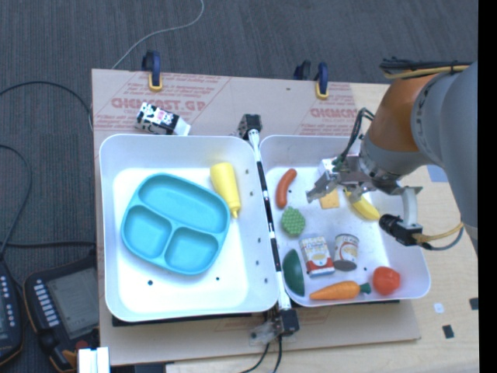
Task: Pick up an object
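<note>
The right bin (404, 290) holds several toy foods. These include a red sausage (285, 186), a green leafy piece (293, 221), a yellow cheese wedge (332, 201), a banana (365, 207), a small carton (315, 255), a can (346, 249), a carrot (338, 291), a tomato (386, 280) and a dark green piece (293, 270). My gripper (329, 190) reaches in from the right and sits low at the back of this bin, just over the cheese wedge and beside the banana. Its fingers look spread, with nothing lifted between them.
The left bin (116, 294) holds a blue divided plate (175, 224) and a yellow bottle (226, 186) near the wall between the bins. A black-and-white item (159, 120) lies on the board behind the left bin. Two clamps (321, 78) grip the board's back edge.
</note>
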You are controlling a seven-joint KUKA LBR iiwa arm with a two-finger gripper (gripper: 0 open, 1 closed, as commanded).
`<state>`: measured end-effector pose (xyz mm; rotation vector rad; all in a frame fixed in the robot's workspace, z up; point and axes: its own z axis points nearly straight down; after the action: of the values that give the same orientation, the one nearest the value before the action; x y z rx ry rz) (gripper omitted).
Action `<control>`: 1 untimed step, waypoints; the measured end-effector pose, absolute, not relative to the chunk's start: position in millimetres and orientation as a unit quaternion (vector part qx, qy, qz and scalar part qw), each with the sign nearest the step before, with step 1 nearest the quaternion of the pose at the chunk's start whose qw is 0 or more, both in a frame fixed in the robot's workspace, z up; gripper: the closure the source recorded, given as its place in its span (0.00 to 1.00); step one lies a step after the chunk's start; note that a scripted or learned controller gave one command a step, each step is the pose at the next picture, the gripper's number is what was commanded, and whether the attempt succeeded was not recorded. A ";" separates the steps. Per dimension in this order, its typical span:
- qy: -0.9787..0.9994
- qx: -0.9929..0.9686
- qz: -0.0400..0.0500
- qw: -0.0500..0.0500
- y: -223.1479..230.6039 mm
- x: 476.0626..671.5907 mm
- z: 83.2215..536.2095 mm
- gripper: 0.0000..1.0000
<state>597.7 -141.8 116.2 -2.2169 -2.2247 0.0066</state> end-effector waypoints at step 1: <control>-0.709 -0.705 0.003 0.001 -141.5 597.6 124.1 1.00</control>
<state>597.6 -141.5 124.1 -2.2142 -2.2247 0.0091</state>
